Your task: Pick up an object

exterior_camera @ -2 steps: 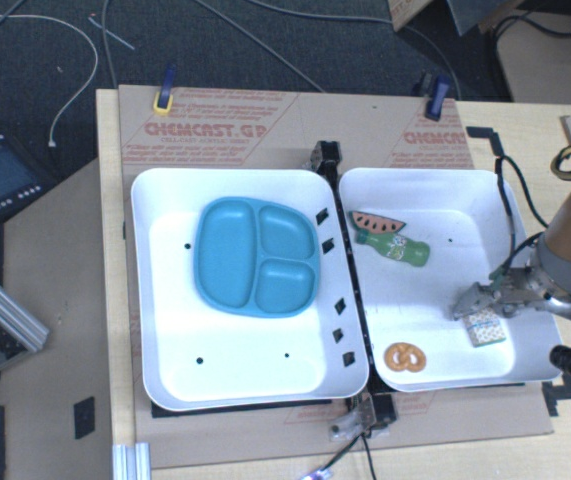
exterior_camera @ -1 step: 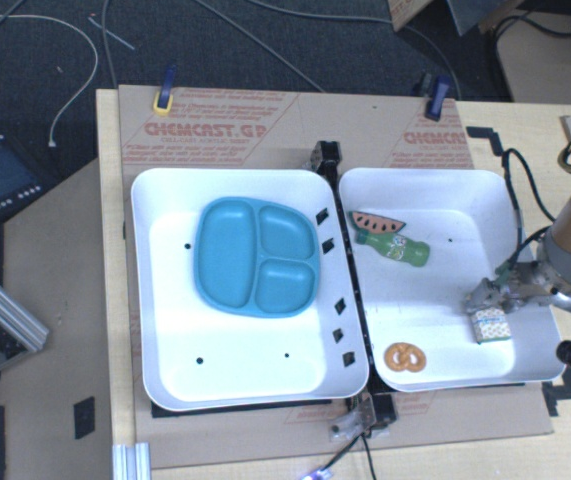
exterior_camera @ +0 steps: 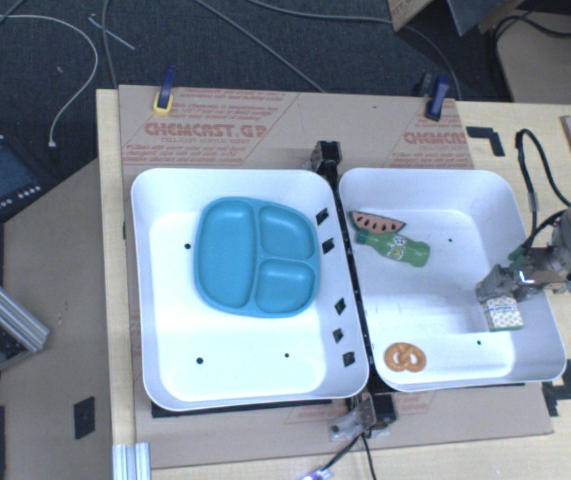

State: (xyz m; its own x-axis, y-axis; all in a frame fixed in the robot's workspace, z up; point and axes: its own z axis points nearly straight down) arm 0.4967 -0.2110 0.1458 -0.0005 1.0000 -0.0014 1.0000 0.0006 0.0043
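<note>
Gripper [exterior_camera: 502, 293] hangs low over right bin [exterior_camera: 445, 193] near its right wall, directly above a small checkered block [exterior_camera: 505, 315]; can't tell finger state. Block lies on bin floor just below the tips. Watermelon slice [exterior_camera: 377, 223], green bottle [exterior_camera: 401, 249], pretzel [exterior_camera: 404, 358] sit well apart.

High slanted view over both bins [exterior_camera: 155, 268]

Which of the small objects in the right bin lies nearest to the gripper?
The small checkered block, right by the gripper; the pretzel, bottle and watermelon slice lie farther left.
</note>
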